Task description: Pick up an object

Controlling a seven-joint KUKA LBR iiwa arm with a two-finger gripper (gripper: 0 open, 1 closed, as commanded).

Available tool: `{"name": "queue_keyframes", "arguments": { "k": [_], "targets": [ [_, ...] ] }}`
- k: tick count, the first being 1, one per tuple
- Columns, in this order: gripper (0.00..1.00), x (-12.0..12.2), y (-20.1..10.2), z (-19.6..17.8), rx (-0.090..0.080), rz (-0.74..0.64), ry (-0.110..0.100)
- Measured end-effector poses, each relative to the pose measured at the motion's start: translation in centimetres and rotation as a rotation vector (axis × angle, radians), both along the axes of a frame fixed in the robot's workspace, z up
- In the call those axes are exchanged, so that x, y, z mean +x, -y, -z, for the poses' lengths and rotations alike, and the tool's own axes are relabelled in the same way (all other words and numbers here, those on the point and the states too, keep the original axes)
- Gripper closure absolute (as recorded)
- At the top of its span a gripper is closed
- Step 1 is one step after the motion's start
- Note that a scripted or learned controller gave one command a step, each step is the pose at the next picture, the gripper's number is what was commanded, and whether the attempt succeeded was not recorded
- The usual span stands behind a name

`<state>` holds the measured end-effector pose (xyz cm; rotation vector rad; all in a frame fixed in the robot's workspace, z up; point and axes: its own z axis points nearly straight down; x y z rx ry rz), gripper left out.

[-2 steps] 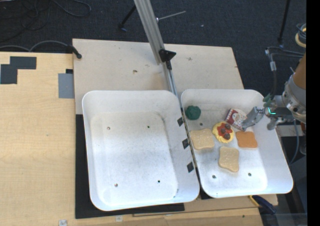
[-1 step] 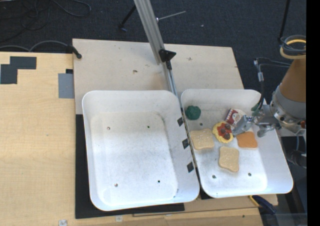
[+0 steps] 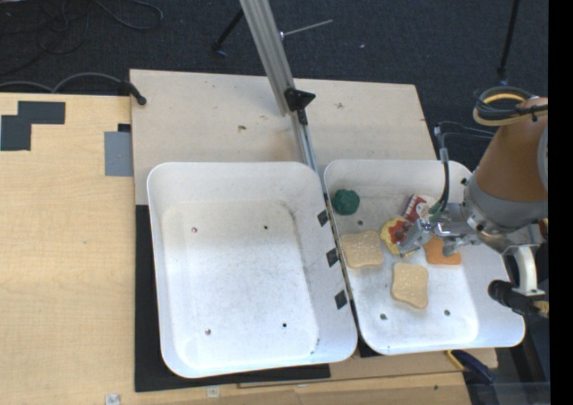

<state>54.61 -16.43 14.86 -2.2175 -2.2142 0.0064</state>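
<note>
The right bin (image 3: 448,327) holds a green ball (image 3: 346,202), two tan bread-like slices (image 3: 362,251) (image 3: 410,286), a yellow and red object (image 3: 394,234), a red and white packet (image 3: 414,208) and an orange piece (image 3: 441,254). My gripper (image 3: 414,237) reaches in from the right and sits low over the yellow and red object, beside the packet and just left of the orange piece. Its tips blend into the clutter there.
The left bin (image 3: 237,278) lies beside the right one, with a row of black clips (image 3: 331,255) along the shared edge. A slanted aluminium post (image 3: 269,45) rises behind the bins. The orange-banded arm (image 3: 510,179) covers the right bin's far right side.
</note>
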Motion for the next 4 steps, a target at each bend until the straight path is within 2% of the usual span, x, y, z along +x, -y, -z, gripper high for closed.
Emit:
{"name": "queue_keyframes", "arguments": {
  "k": [1,2,3,4],
  "targets": [
    [0.0,-0.1,-0.1,5.4,0.0,0.0,0.001],
    [1.0,-0.1,0.1,4.1,-0.001,0.006,0.004],
    [1.0,-0.5,-0.7,-0.8,-0.003,-0.002,0.01],
    [1.0,0.3,-0.5,-6.9,-0.004,-0.003,0.013]
  ]
}}
